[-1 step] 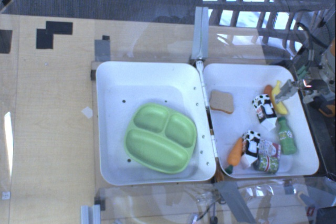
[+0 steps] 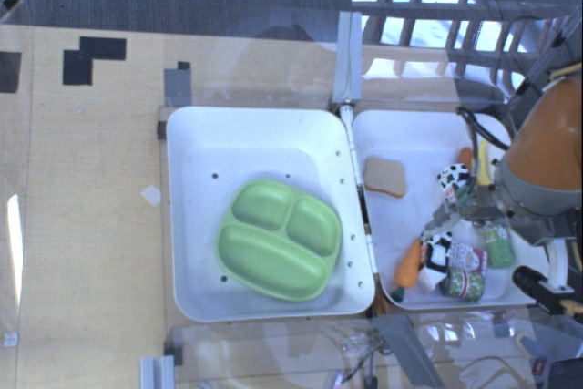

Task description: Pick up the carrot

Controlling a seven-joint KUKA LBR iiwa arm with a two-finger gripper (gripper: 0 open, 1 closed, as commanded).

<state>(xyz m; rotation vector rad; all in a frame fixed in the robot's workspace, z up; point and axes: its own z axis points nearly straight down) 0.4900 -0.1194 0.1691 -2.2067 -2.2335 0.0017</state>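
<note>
The wooden surface holds two white bins. The carrot lies at the right bin's seven o'clock. The pincer hangs nearby; I cannot tell its state. It should drop gently, straight over the carrot.

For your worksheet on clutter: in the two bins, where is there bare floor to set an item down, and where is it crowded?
Left bin: bare floor all round the green divided plate, widest along the far side. Right bin: bare behind and beside the bread slice. Crowded: its near right corner, where the carrot, can and toys lie under the gripper.
</note>
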